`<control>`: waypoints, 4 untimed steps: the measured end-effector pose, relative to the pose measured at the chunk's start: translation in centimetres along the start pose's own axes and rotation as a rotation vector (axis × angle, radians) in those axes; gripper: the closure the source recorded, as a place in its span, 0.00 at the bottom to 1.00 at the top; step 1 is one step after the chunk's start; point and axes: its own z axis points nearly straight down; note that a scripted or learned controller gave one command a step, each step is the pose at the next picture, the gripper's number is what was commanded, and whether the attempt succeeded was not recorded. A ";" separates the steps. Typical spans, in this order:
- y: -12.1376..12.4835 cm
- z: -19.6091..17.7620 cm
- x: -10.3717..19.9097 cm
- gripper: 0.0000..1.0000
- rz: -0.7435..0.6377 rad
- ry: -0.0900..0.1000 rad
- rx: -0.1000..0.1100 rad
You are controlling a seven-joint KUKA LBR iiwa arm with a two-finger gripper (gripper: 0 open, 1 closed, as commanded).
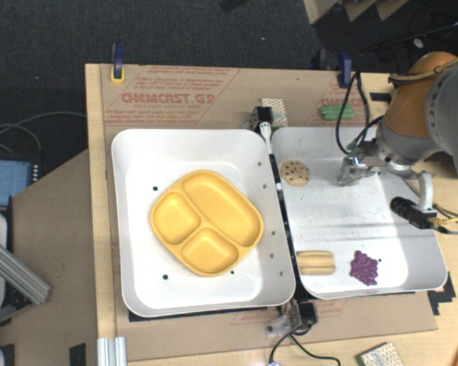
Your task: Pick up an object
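Note:
The right bin (pixel 343 219) holds a round chocolate-chip cookie (pixel 295 173) at its far left, a tan bread roll (pixel 315 262) at the near left and a bunch of purple grapes (pixel 364 268) near the front. My gripper (pixel 349 172) is down in the far part of this bin, a little right of the cookie and apart from it. Nothing shows between its tips. The grey arm with its orange band (pixel 412 105) comes in from the right.
The left bin (pixel 137 174) holds a yellow three-part plate (pixel 206 221). A black part (pixel 411 211) with cables sticks out over the right bin's right edge. A small green thing (pixel 336 113) lies on the cardboard behind the bins.

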 end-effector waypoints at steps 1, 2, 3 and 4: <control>4.9 -0.3 4.1 1.00 0.001 0.000 -0.001; 4.6 -0.3 3.8 0.00 0.006 0.000 0.004; -0.1 -0.3 -4.4 0.00 0.004 0.004 0.005; 4.9 -0.3 -0.3 0.00 0.001 0.000 -0.001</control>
